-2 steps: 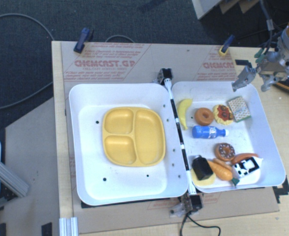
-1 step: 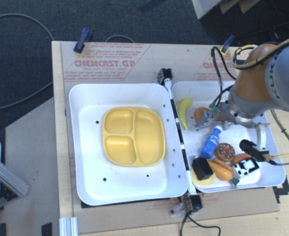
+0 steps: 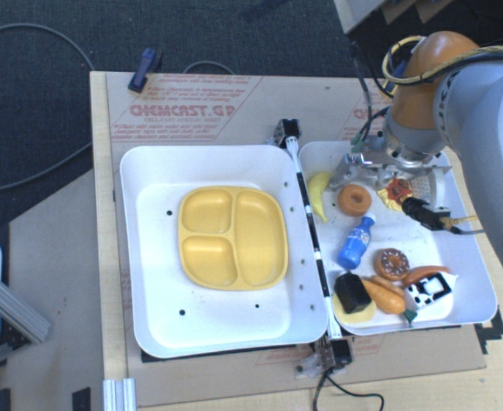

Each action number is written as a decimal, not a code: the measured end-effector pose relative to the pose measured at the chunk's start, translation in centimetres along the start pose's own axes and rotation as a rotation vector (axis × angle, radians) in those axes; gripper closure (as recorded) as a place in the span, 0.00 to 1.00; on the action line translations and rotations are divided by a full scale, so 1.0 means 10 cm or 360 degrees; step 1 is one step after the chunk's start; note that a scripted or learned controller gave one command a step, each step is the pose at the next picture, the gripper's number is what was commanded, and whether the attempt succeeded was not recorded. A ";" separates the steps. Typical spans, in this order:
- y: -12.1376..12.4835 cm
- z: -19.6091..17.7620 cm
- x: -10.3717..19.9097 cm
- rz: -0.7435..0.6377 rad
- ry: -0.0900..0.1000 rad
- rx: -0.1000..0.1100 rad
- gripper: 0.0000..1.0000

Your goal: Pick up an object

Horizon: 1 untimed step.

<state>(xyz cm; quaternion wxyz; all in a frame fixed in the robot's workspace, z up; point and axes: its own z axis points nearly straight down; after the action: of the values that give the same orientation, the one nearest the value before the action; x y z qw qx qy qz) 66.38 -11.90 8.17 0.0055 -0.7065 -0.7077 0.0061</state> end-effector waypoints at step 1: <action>-0.49 -0.01 0.26 0.0004 -0.0002 -0.0023 0.00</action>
<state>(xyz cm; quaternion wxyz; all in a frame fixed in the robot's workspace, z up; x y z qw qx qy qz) 61.43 -9.35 8.31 0.0000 -0.7074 -0.7068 0.0015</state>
